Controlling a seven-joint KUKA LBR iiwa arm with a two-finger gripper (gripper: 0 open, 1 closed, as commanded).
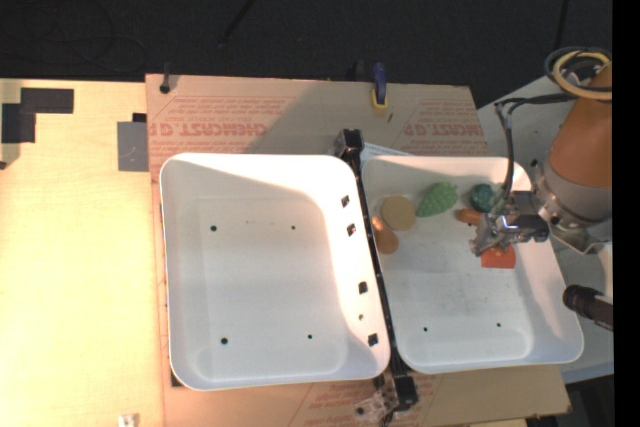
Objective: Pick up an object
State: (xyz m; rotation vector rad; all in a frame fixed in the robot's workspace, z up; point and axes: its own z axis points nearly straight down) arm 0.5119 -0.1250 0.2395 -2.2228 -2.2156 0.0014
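Camera view: take the black divider clamp [362,245] between the two bins as your landmark. Nearest you, left of the clamp, the left bin [190,355] has a bare white floor. Right of the clamp, the right bin [545,350] has its near half bare too; everything sits in its far half.

Just right of the clamp you have a tan disc [398,211] with a small brown piece [386,239] touching its near side. Further right, a green textured lump [436,199]. Well right of the clamp: a teal object [483,196], a small orange bit [467,214] beside it, and a red-orange block [498,258].

The gripper [497,233] hangs low over that far-right cluster, directly above the red-orange block, arm reaching in from the right. Likely it is set there because the block is the pick target, but that is only a judgement. Can't tell whether the pincer is released or clenched; metalwork and cable hide it. The block looks to rest on the bin floor, so don't log a grasp.

Farthest back, brown cardboard [300,120] lies under both bins.
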